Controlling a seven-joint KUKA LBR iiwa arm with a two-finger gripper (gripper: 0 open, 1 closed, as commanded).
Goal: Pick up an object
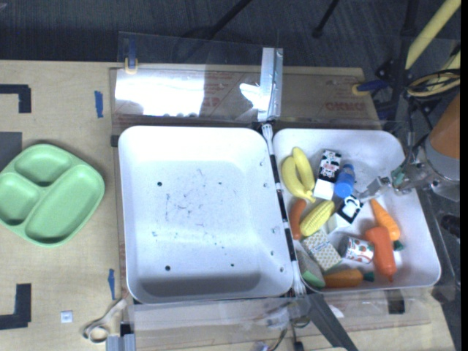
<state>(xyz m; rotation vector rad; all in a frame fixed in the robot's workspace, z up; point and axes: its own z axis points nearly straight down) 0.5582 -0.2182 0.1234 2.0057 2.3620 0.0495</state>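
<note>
wooden bench (pixel 58 86) | dark carpet floor (pixel 73 13) | green divided plate (pixel 47 194)

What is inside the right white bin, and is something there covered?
The right bin holds a heap of small toys: a yellow banana, a corn cob, orange carrots, a blue piece. Whatever lies beneath the heap is hidden. The gripper reaches in from the right.

Smooth white plastic bins (pixel 194 159), a matt green plastic plate (pixel 47 194), pale wooden bench (pixel 58 93).
</note>
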